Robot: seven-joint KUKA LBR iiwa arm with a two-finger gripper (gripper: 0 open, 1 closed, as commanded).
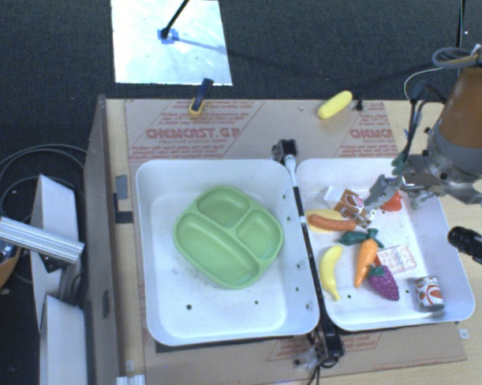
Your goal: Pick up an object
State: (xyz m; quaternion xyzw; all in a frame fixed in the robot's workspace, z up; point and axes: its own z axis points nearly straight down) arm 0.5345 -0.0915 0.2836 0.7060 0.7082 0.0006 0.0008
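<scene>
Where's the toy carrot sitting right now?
In the camera view the carrot lies in the right bin, near its middle, between the yellow banana on its left and the purple grapes just below right.

Green divided plate (228,235) in the left bin (162,309), yellow toy (334,105) near the bench's far edge, cables (19,176) beyond its left edge

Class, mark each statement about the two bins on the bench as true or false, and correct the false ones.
1. The green divided plate lies in the left bin. True.
2. The carrot lies in the left bin. False: it lies in the right bin.
3. The yellow object rests outside both bins. True.
4. The gripper is over the left bin. False: it is over the right bin.
5. The purple grapes lie beside the carrot. True.
</scene>
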